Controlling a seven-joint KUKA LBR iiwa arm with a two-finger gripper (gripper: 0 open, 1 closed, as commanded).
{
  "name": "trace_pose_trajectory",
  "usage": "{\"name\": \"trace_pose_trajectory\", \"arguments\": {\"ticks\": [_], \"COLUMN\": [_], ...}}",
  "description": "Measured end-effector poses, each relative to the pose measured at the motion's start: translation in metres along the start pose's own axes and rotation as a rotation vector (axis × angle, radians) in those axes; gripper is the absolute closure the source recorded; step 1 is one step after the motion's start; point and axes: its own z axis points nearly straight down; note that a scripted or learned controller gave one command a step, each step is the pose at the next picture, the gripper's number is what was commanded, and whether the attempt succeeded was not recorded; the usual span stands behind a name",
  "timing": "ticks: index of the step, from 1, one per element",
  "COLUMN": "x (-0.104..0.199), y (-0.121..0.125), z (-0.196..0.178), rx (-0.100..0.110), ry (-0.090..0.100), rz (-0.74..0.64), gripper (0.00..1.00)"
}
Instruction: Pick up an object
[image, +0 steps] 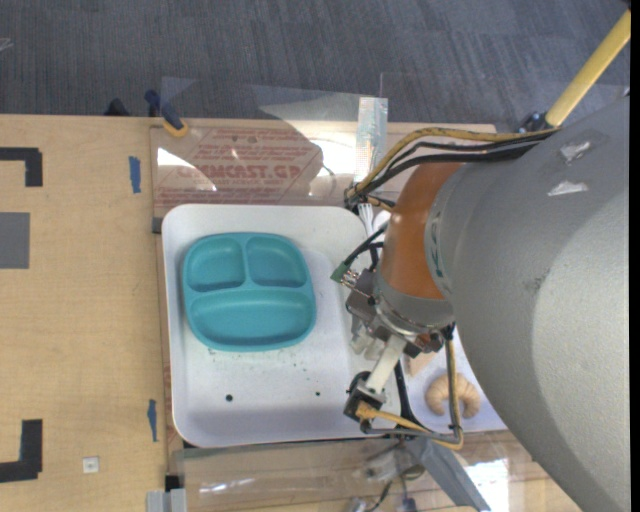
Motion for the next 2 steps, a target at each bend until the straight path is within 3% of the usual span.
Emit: {"name": "trace_pose_trajectory", "arguments": {"ticks": [1, 2], "x": [0.022, 0.071], "y": [-0.015, -0.048], "z": [-0.022, -0.031], "rx": [0.0, -0.001], "ry": [0.001, 0.004], "rz": [0.41, 0.77], "gripper": [1.0, 1.0]}}
